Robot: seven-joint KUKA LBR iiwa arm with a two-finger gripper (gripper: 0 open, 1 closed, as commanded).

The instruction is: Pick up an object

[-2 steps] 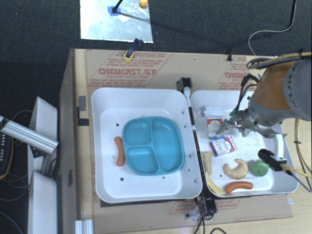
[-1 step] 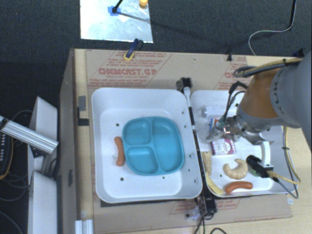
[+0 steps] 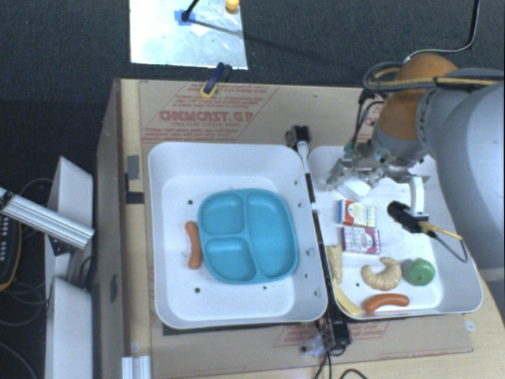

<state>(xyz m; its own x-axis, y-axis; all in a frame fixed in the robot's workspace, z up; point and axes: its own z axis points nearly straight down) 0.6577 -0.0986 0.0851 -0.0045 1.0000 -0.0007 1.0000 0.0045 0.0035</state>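
Camera view: gripper above right bin.

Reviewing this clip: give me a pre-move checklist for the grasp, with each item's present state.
1. Pincer is over the right bin: ok.
2. Pincer holds something between its fingers: cannot tell.
3. Items within the right bin to pick: ok; small carton, croissant, green apple and sausage lie there.
4. Carton lies apart from croissant: ok.
5. Left bin holds the blue tray with a second sausage beside it, off the tray: ok.
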